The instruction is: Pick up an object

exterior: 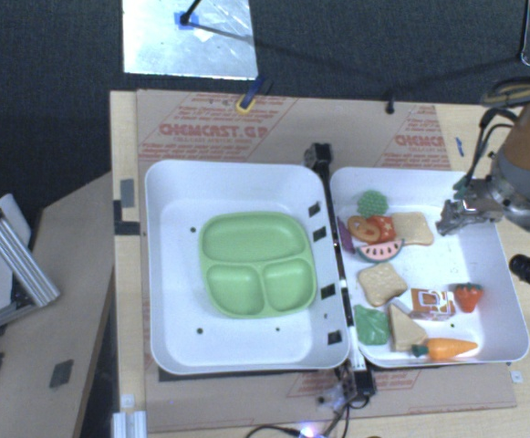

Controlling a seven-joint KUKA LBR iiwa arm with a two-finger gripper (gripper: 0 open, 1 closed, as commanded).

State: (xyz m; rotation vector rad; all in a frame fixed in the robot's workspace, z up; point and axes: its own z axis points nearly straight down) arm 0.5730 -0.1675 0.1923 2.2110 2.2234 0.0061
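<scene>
The right bin (495,272) holds several toy foods: a green bumpy ball (371,203), a watermelon slice (379,242) with a round tomato-like slice (367,228) on it, two bread slices (413,228) (381,283), a small printed carton (431,303), a strawberry (467,297), a carrot (447,347), a sandwich wedge (405,329) and a green leaf (369,324). My gripper (454,217) hangs over the bin's upper right part, just right of the upper bread slice. Nothing shows between its fingers.
The left bin (178,245) holds a green three-compartment plate (257,263). A black divider bar (330,254) runs between the bins. Cardboard (210,126) lies under both. A foil-like sheet (189,26) is at the back; a metal frame (5,254) stands at far left.
</scene>
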